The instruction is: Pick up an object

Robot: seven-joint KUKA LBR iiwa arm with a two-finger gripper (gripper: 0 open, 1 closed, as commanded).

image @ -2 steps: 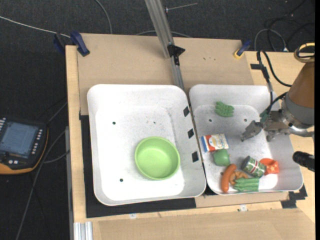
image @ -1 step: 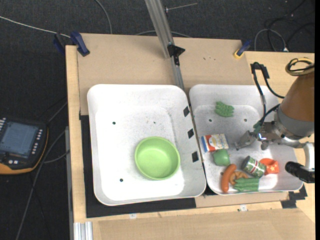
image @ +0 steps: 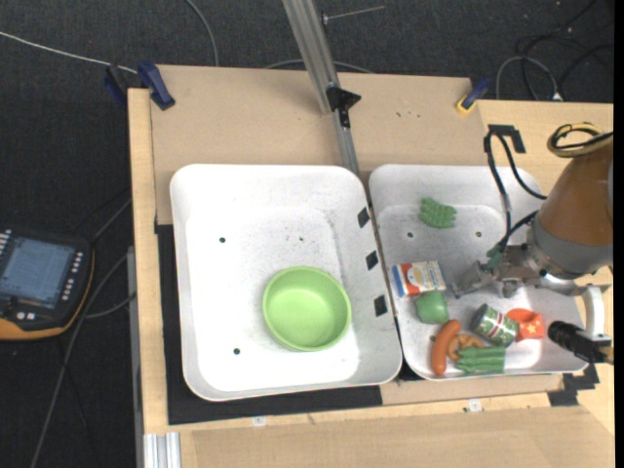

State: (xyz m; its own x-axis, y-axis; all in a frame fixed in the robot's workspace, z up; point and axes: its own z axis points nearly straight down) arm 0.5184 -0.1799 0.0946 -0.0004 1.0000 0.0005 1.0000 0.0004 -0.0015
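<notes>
Arm over the right bin (image: pixel 390 188).
I see the gripper (image: pixel 480 279) at the box's (image: pixel 419 278) three o'clock; jaws' state I cannot tell. Bowl (image: pixel 306 307) in left bin (image: pixel 195 193).

Bright, even overhead light. Soft, short shadows under bin (image: pixel 195 222) rims. White bins near overexposed, no hard glare. Slightly soft focus overall; dark floor (image: pixel 58 115) murky.

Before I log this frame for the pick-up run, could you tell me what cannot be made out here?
- Gripper: small and dark against the right bin; whether it is open or shut cannot be told.
- Carton: its print is too small to read.
- Can: the label is too small to read.
- Arm: cut off by the frame's right edge.
</notes>
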